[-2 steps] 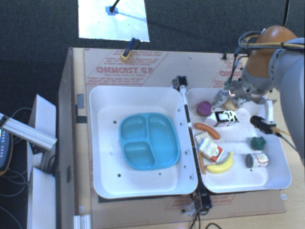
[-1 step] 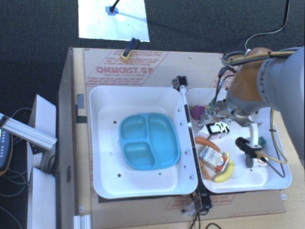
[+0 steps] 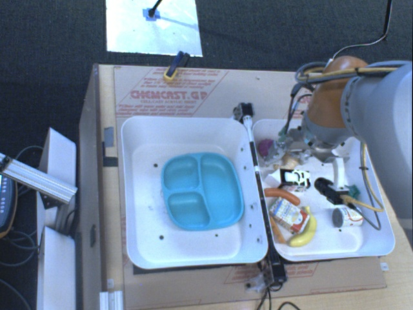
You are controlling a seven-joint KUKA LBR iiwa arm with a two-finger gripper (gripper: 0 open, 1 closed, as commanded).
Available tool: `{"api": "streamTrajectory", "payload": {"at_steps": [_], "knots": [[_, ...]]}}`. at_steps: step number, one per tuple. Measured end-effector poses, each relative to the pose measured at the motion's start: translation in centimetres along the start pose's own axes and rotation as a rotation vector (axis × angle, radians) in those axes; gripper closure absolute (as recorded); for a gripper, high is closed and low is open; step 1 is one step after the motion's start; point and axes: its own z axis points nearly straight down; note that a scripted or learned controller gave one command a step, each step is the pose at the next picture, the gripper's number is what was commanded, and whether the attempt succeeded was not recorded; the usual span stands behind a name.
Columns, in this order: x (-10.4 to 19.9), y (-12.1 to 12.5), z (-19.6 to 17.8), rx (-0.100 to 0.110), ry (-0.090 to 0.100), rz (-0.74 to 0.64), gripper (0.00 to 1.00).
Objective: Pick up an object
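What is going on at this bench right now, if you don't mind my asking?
A grey robot arm with an orange band reaches in from the right, over the right bin, which holds a jumble of small items, among them a banana, a carrot and a small black-and-white toy. Its gripper is low over the far part of that pile, and nothing is clearly between its fingers. The left bin holds a blue divided tray.

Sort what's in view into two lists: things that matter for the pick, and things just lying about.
For the pick: pincer; right bin with banana, carrot, snack packet, black-and-white toy, purple item.

Lying about: left bin, blue divided tray, yellow-tipped tool.
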Motion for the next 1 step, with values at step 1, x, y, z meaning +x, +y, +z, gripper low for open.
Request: {"api": "streamTrajectory", "payload": {"at_steps": [1], "knots": [[-0.17,-2.18,0.06,0.002,0.000,0.004,0.00]]}}
